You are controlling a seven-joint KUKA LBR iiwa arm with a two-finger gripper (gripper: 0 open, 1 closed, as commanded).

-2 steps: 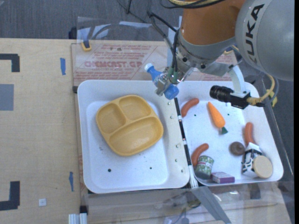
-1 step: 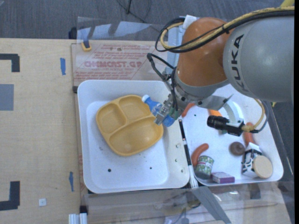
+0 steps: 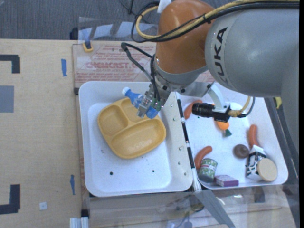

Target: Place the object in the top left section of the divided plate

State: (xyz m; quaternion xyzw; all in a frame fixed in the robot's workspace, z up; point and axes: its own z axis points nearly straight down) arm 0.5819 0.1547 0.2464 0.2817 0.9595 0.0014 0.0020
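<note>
A yellow divided plate [image 3: 134, 139] lies tilted in the left bin [image 3: 133, 177], with two small sections toward its upper left and one large section below. My gripper [image 3: 145, 105] hangs over the plate's upper right small section, near the rim. It is shut on a small blue bottle with a white cap [image 3: 131, 95], which lies crosswise between the fingers; its blue body sticks out on both sides. The arm's orange wrist hides the bin's far edge behind it.
The right bin [image 3: 280, 175] holds several items: sausages [image 3: 203, 154], a carrot [image 3: 222, 124], a green can [image 3: 207, 168], a purple box [image 3: 226, 180], a brown disc [image 3: 241, 150] and a cow-patterned toy [image 3: 253, 161]. A cardboard box [image 3: 107, 65] sits behind the left bin.
</note>
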